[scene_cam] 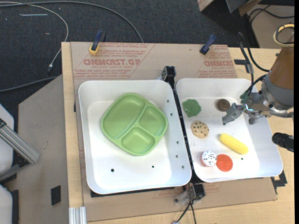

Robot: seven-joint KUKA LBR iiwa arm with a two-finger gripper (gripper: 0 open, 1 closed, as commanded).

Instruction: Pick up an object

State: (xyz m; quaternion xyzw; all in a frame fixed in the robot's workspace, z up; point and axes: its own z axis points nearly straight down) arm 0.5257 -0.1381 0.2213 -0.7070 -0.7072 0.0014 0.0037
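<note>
Several small objects lie in the right bin: a green broccoli piece, a brown round piece, a speckled cookie, a yellow corn cob, a white dotted die and an orange-red disc. My gripper hangs over the bin's upper right part, just right of the brown piece and above the corn cob. Its two grey fingers are spread open with nothing between them.
The left bin holds a green divided plate. Black clips sit where the two bins meet. Blue clamps hold the cardboard base at the back. Cables run at the right by the arm.
</note>
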